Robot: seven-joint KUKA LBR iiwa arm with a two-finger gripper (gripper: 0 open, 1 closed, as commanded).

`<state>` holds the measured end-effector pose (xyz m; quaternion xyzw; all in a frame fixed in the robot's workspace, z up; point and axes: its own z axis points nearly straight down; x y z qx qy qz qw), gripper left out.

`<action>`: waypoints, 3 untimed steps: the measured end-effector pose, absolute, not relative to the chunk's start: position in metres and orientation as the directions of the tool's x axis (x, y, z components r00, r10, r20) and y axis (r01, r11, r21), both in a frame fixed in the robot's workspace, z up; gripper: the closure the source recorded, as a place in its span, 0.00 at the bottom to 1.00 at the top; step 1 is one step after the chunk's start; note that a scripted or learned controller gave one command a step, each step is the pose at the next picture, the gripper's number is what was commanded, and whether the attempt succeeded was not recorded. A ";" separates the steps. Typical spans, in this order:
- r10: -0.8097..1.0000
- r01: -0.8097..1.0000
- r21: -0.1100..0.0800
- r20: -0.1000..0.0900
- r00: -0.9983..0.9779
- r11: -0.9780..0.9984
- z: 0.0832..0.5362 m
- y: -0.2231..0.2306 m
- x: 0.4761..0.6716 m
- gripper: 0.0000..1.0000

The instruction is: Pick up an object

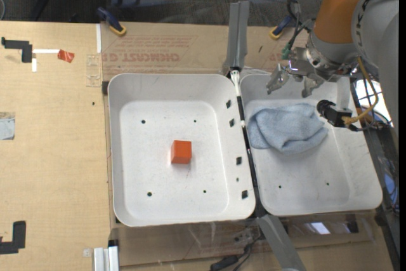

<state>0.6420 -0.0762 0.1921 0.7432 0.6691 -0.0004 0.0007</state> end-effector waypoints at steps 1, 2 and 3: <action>0.987 0.987 -0.001 -0.002 0.160 -0.160 0.191 -0.035 0.651 0.00; 0.967 0.967 -0.003 -0.002 0.257 -0.257 0.193 -0.022 0.563 0.00; 0.970 0.970 -0.003 -0.002 0.245 -0.245 0.190 -0.026 0.582 0.00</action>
